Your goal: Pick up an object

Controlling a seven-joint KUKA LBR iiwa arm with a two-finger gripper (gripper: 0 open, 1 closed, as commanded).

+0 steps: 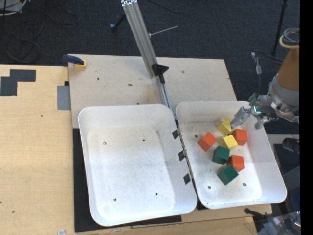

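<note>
Seven blocks (225, 150) fill the right bin (274, 190) — gripper (249, 117) spread apart above them; nothing held.

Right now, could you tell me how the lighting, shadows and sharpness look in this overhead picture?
In the camera view the light is even and soft: the two shallow white bins show no harsh glare, the small coloured wooden cubes cast only faint shadows, the two-finger gripper looks slightly blurred, and the dark floor at the top is dim.
</note>
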